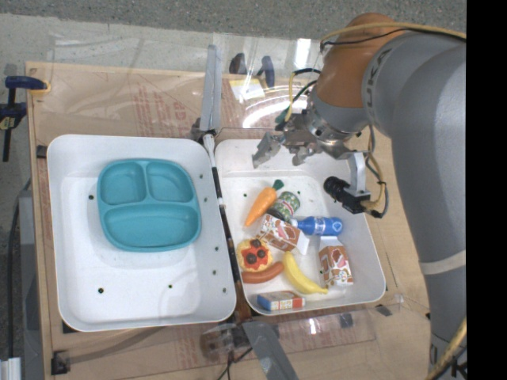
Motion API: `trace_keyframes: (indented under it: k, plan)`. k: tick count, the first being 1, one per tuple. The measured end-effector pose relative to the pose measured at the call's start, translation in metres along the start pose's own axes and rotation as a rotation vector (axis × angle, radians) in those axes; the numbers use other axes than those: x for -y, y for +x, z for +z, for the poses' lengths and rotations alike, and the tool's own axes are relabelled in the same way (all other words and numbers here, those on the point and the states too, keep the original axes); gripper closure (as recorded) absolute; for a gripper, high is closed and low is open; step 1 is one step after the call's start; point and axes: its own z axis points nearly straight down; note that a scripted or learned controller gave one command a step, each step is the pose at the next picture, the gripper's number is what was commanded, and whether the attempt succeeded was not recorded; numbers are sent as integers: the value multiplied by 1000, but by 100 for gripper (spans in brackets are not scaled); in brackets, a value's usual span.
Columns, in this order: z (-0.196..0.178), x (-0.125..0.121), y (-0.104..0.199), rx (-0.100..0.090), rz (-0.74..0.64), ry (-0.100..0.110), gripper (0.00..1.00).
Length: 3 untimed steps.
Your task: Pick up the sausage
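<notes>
Reddish-brown, the sausage [262, 273] lies at six o'clock in the right bin [370, 248], touching a pizza slice [255, 254] and near a banana [302, 276], so we judge our spread, empty gripper [283, 150] at twelve o'clock could snag a neighbour instead.

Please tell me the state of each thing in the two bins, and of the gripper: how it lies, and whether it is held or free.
Gripper: open, above the right bin, holding nothing.
Sausage: lying flat, free, beside the pizza slice.
Carrot: lying on its side, free.
Banana: lying flat, free.
Blue bottle: on its side.
Green can: tipped over.
Teal plate: flat in the left bin.
</notes>
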Motion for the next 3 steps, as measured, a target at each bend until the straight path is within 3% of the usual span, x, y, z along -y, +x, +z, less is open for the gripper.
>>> trace_keyframes:
  k: [1,2,3]
  plan:
    - [106,16,0,2,7,-1,0]
    - [106,88,-34,0,-264,0,0]
    - [107,157,-16,0,-147,0,0]
